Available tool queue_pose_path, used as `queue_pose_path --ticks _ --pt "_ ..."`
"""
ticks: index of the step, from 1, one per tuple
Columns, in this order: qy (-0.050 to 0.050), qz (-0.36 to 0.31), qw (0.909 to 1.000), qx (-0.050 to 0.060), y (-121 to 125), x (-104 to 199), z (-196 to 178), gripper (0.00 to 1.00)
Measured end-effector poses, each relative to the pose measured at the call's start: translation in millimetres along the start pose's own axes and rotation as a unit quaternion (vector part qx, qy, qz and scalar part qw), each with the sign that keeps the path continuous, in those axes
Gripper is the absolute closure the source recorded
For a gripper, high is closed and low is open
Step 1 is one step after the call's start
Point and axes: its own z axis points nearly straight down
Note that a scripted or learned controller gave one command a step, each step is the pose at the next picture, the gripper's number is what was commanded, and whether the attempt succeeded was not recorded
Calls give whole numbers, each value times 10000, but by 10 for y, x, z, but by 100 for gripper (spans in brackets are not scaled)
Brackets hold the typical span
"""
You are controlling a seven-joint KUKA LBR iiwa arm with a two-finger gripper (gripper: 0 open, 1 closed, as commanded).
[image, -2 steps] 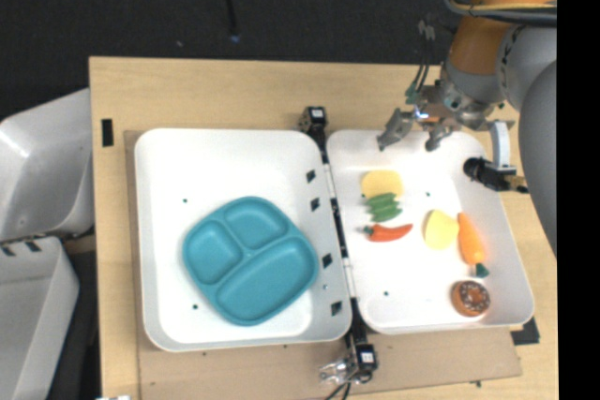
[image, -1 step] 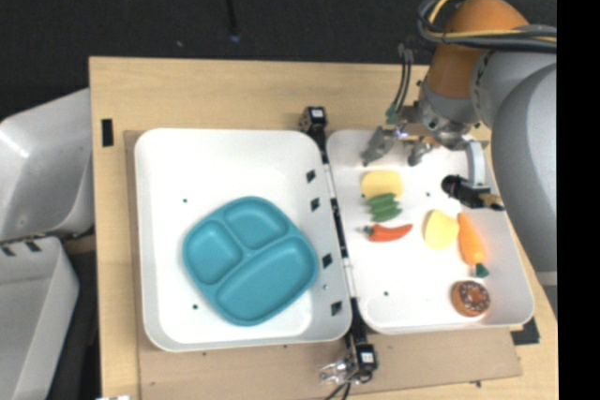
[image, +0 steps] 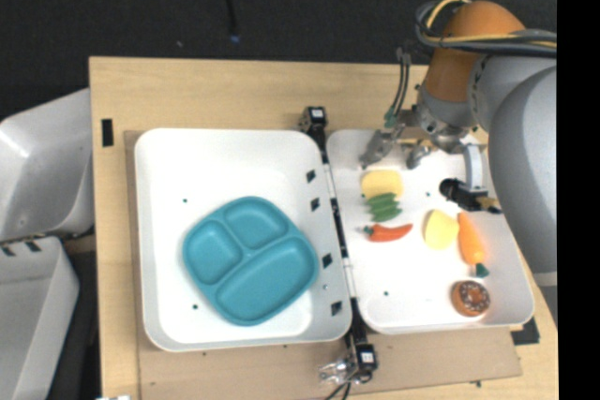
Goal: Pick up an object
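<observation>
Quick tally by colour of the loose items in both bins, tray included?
Yellow: 2, the block near the gripper and the lemon-like piece
Green: 1, the small green piece
Red: 1, the chilli
Orange: 1, the carrot
Brown: 1, the doughnut
Teal: 1, the divided tray
Total: 7

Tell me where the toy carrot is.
The toy carrot lies in the right bin, near its right edge, beside the yellow piece and above the donut.

The arm (image: 525,108) runs off the right edge; the pincer (image: 398,145) tips look blurred
</observation>
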Motion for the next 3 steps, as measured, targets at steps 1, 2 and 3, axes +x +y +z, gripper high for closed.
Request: queue_pose_path --ticks 1,2,3 --pt "-13 -9 10000 -15 8 -11 -122 100" --pt "0 18 10000 -47 -32 -75 -598 100" --pt "-1 10 10000 -55 -20 -90 -1077 100"
